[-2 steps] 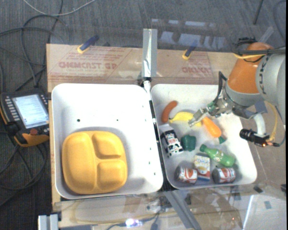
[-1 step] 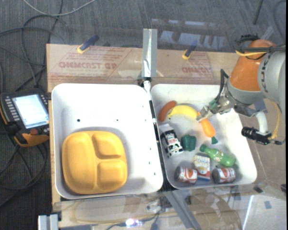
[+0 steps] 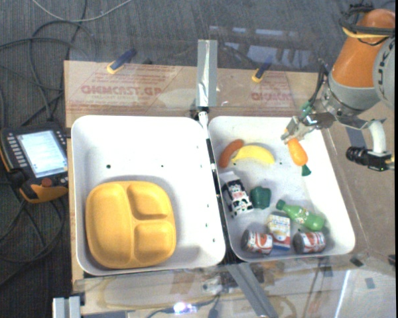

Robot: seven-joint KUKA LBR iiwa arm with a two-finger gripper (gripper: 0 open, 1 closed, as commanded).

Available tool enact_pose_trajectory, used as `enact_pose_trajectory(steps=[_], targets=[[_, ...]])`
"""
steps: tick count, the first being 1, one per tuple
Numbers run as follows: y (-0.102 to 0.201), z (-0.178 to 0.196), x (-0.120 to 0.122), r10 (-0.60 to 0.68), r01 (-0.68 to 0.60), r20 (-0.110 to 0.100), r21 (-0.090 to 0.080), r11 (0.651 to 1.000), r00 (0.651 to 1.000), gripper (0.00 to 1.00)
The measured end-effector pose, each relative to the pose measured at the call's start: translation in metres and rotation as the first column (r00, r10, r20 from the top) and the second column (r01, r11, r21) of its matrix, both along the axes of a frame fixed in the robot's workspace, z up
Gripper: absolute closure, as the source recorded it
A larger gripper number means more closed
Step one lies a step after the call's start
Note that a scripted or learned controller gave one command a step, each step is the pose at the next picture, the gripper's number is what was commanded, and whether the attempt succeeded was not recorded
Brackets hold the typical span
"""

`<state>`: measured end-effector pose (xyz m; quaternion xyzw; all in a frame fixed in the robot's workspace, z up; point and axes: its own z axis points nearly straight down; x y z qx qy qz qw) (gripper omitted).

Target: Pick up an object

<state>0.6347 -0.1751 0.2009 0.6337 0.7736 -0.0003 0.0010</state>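
My gripper hangs over the back right part of the right bin, on the grey arm with the orange band. Directly under its tip lies an orange toy carrot with a green end; I cannot tell whether the two touch. To the carrot's left are a yellow banana and a reddish sausage. Further forward sit a black-and-white toy, a green pepper, a green bottle, a small carton and two cans.
The left bin holds a yellow divided tray at its front left. A grey divider post stands behind the bins' shared wall. A hand-held pendant lies on the floor to the left, with cables.
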Motion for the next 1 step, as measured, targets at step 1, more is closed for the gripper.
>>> enact_pose_trajectory(steps=[1], targets=[[-0.0010,0.0163,0.0102,-0.168,0.168,-0.002,0.001,0.986,0.986,1.00]])
